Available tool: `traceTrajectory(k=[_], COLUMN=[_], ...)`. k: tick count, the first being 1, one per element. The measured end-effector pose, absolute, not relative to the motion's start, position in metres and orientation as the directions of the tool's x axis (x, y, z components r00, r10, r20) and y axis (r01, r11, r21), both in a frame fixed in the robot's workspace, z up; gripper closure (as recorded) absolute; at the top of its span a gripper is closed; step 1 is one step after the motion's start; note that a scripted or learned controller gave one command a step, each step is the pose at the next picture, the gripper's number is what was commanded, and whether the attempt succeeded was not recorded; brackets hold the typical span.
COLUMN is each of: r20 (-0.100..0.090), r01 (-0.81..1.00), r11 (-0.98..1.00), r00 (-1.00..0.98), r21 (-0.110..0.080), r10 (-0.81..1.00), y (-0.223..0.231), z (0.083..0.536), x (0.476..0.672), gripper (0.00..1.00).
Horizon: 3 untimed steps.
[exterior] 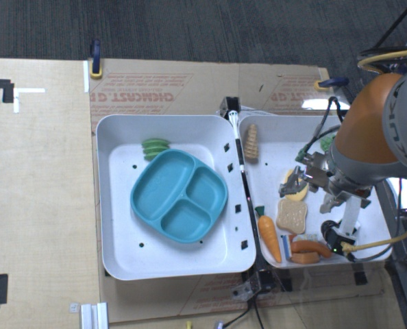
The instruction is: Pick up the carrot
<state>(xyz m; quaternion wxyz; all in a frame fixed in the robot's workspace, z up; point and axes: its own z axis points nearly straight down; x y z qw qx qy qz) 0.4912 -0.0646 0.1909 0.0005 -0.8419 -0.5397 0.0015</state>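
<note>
Carrot (268,238) lies lengthwise in right bin (272,140), front-left corner, beside bread slice (291,216). My pincer (296,181) hovers above bread, apart from carrot; whether open or closed, cannot tell.

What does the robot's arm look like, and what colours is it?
The arm is thick and round, grey with a big orange band above the wrist. Below that sits a gripper made of small grey metal parts. Thin black, green and yellow cables loop around it.
</note>
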Motion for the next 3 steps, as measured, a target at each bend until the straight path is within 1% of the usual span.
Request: traceTrajectory(k=[1, 2, 3], r20=[-0.002, -0.004, -0.003], r01=[0.694, 0.68, 0.647], r11=[-0.72, -0.733, -0.763], r00=[0.72, 0.733, 0.763], r21=[-0.002, -0.002, -0.005], r10=[0.694, 0.681, 0.647], y=[0.012, -0.059, -0.111], z=[0.191, 0.191, 0.111], x=[0.479, 0.478, 0.512], gripper=[0.0, 0.0, 0.0])
